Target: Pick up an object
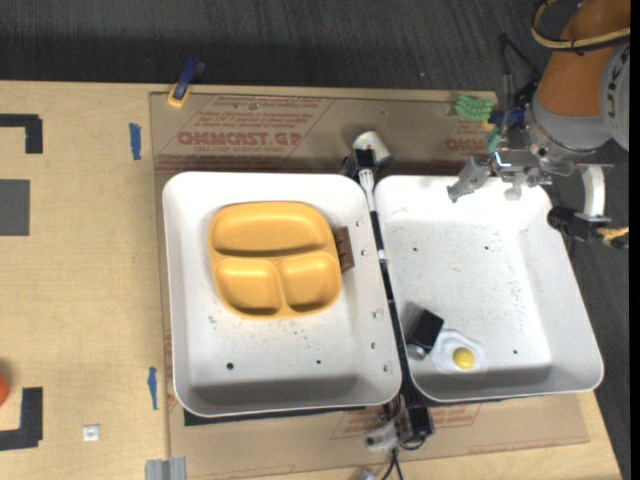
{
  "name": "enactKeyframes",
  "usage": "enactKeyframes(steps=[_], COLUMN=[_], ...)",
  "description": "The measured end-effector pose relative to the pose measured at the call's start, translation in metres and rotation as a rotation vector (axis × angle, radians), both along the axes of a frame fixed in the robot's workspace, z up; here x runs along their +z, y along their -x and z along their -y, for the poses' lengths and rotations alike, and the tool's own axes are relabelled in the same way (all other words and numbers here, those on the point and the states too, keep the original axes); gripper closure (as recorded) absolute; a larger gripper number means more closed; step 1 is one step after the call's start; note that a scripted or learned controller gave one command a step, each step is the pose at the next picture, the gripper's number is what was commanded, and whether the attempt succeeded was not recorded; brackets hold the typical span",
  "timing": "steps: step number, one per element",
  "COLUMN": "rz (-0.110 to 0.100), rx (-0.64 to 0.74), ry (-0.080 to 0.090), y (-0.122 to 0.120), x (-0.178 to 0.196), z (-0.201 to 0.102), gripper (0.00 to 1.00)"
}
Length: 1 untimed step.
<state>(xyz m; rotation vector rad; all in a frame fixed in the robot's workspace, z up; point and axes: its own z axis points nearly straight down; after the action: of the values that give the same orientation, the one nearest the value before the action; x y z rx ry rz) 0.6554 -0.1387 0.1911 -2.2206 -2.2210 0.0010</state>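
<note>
Red mirrored print on brown board [250, 133], roughly "CHEMCAST GP".

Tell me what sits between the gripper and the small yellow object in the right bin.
Bare white bin floor separates gripper from yellow object, per the camera view.

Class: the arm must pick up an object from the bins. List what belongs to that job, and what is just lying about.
Job:
- yellow tray, left bin
- black block, right bin
- yellow ball
- gripper

Lying about:
- blue clamp
- green clamp
- blue tape

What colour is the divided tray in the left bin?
Yellow-orange, seen in the camera view: divided tray, left bin.
</note>
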Motion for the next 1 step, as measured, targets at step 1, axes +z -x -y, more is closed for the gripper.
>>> enactKeyframes(steps=[1], rz=[0.001], rx=[0.063], ry=[0.000], y=[0.0095], x=[-0.1060], z=[-0.0259], gripper=[0.00])
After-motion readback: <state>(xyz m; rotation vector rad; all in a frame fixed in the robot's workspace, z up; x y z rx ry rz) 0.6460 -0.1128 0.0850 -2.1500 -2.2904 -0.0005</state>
